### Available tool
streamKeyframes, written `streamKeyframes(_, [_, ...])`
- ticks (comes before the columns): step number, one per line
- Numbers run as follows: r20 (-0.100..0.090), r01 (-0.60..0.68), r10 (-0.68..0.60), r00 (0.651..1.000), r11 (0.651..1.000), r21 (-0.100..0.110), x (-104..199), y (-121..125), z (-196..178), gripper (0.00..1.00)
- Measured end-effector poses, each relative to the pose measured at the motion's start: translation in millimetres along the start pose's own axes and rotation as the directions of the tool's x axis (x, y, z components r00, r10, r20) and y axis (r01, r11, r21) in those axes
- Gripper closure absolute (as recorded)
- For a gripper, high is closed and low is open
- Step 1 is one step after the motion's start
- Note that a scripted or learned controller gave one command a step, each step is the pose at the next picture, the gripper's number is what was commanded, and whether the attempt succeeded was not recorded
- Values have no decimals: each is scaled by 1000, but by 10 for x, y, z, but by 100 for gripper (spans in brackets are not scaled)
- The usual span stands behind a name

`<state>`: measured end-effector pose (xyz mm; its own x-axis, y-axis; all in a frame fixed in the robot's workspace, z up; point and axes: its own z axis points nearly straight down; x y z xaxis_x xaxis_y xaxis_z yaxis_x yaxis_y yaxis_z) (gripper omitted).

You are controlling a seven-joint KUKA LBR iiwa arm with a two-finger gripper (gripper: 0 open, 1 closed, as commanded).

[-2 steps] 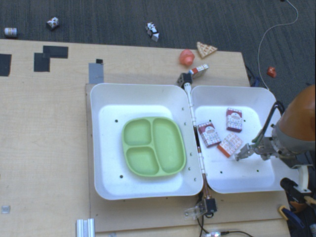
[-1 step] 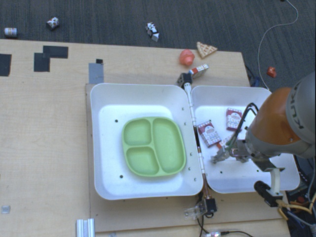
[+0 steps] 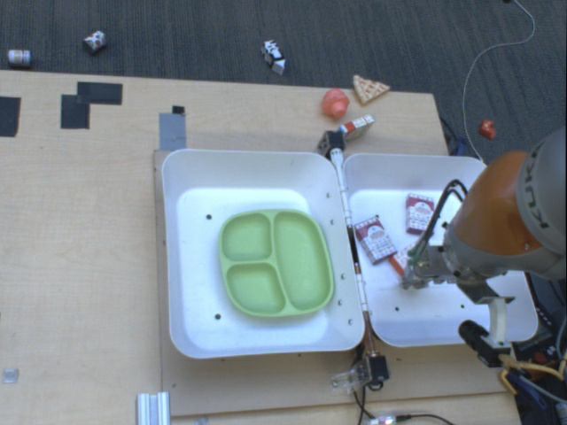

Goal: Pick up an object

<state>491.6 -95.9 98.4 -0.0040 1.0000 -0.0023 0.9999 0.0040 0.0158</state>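
Where the bench comes nearest the camera, a clip and some loose cables (image 3: 372,374) sit at the seam between the two bins. Just beyond them, in the right bin (image 3: 443,330), the gripper (image 3: 413,277) is down low over the white floor, hanging from the grey and orange arm (image 3: 496,220) that reaches in from the right. Its tip is too small and dark to tell whether it is open or closed, and nothing can be seen held in it. A small red packet (image 3: 376,240) lies just beside it, toward the left wall, and a second red packet (image 3: 419,212) lies a little farther back. The left bin (image 3: 190,237) holds a green divided plate (image 3: 276,264). Past the bins, at the bench's far edge, rest a red ball (image 3: 335,103) and a toy pizza slice (image 3: 370,88).
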Motion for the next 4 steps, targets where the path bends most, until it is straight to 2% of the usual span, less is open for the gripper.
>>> streamKeyframes(1, [0,0,0,1000,1000,0,0,-1,1,0])
streamKeyframes(2, [0,3,-3,1000,1000,-4,7,16,-104,100])
streamKeyframes(3, [0,3,-3,1000,1000,-3,7,16,-104,0])
streamKeyframes(4, [-2,-3,3,1000,1000,9,-26,-31,116,0])
